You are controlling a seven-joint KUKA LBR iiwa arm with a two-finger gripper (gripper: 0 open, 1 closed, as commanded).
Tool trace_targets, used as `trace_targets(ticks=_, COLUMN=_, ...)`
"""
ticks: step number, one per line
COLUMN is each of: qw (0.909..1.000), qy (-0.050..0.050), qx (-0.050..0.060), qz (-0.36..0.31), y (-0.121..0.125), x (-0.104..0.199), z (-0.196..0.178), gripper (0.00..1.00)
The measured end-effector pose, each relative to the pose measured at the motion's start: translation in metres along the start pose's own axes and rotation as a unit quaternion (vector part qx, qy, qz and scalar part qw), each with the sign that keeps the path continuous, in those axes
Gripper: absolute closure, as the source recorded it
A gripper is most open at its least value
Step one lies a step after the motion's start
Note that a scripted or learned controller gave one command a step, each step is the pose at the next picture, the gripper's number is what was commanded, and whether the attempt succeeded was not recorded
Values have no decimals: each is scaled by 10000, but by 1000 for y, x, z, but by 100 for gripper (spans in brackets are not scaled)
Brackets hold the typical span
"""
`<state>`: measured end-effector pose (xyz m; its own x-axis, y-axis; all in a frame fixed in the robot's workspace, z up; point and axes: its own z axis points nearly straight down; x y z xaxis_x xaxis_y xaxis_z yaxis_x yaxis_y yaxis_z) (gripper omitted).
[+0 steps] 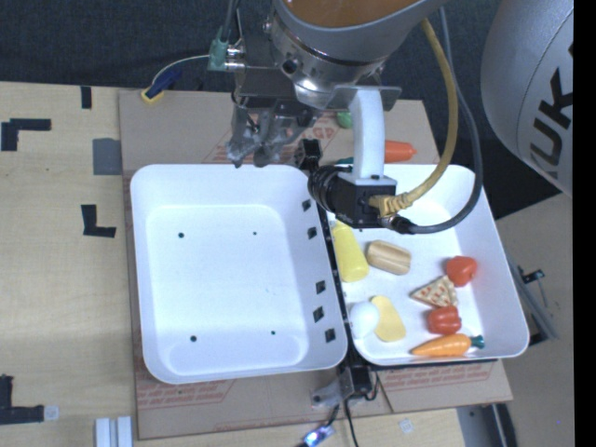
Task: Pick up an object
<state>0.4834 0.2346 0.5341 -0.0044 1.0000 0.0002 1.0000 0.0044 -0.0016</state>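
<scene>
Gripper (263, 147) hangs past far edge of left bin (149, 194); can't tell claw state. Toy food, e.g. carrot (443, 345), lies in right bin (507, 277). Nothing lifted; whole pick remains.

Two white bins: left bin (223, 277), right bin (498, 277). In the right one lie two yellow pieces (350, 254), one bread roll (388, 257), two red pieces (460, 269), one cracker wedge (435, 292), one carrot (442, 346), one white egg (363, 318).

The grey arm (545, 73) at the right bears large dark letters, cut off at the edge; "UK" can be read. No other text is legible anywhere.
</scene>
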Motion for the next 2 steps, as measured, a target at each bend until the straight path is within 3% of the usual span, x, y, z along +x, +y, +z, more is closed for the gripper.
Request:
trace_targets(ticks=1, qw=10000, qy=-3, qx=2, qz=25, y=0, x=-33, z=-1, gripper=100)
trace_targets(ticks=2, qw=10000, qy=1, qx=0, qz=3, y=0, x=-4, z=0, gripper=100)
